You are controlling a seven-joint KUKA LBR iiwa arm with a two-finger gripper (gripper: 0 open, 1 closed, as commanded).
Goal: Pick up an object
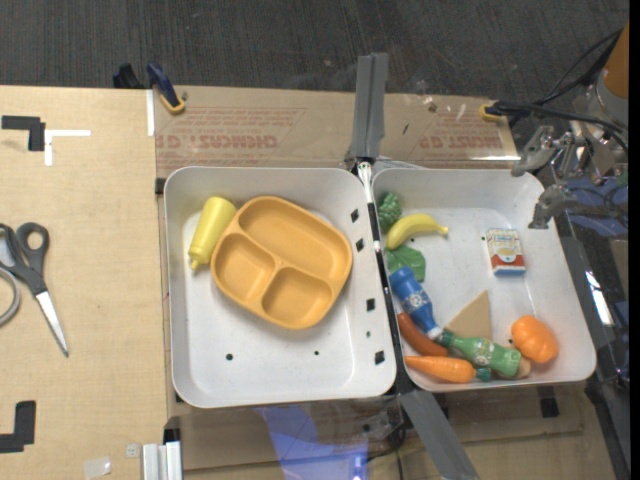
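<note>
The gripper (560, 183) sits at the right edge of the frame, about level with the upper rim of the right bin (560, 298); it reads as a tangle of metal links and cable above the bin's upper right corner; whether the claw is spread or closed I cannot tell, and nothing shows between its tips.

The task names no particular object, so every item is a candidate; all of them lie in the bins. In the right bin: a yellow banana (416, 229) near the upper left, with a green toy (389, 208) just above it against the divider; a small white carton (506, 251) toward the upper right, the closest thing to the gripper; a blue bottle (413, 301) along the left side; a tan wedge (474, 317) in the middle; a green bottle (484, 349) and an orange carrot (439, 368) along the lower edge; an orange fruit (535, 339) at the lower right. In the left bin (200, 368): an orange divided plate (280, 262) in the centre, a yellow bottle (209, 230) touching its upper left side.

As I judge it, the pick is barely begun; nothing is lifted, everything rests on the bin floors; reaching in, descending, closing on an object and raising it are all left to do.
</note>
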